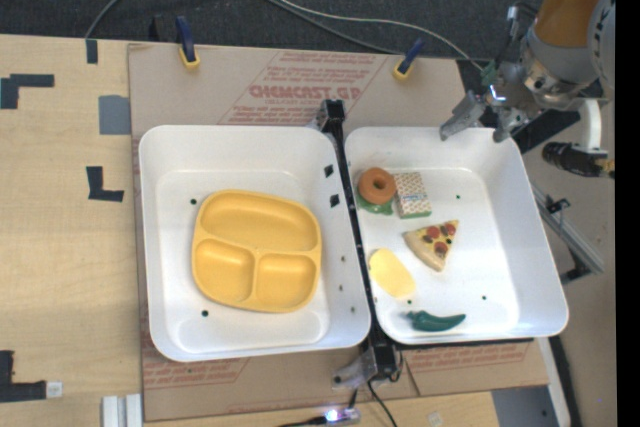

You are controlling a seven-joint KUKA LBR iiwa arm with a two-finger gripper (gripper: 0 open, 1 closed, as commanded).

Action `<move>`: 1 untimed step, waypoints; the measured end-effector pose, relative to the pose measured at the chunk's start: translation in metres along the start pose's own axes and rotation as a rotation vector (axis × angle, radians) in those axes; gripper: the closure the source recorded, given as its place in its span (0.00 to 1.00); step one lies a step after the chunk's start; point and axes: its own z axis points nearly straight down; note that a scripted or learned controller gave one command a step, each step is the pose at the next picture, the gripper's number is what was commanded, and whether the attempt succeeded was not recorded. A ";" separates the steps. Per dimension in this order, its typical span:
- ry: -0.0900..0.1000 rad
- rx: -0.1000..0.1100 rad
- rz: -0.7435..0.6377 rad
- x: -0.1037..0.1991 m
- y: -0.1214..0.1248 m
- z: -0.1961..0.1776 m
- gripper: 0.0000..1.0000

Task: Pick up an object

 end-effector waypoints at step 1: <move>-0.003 -0.014 -0.004 0.001 0.003 -0.010 0.00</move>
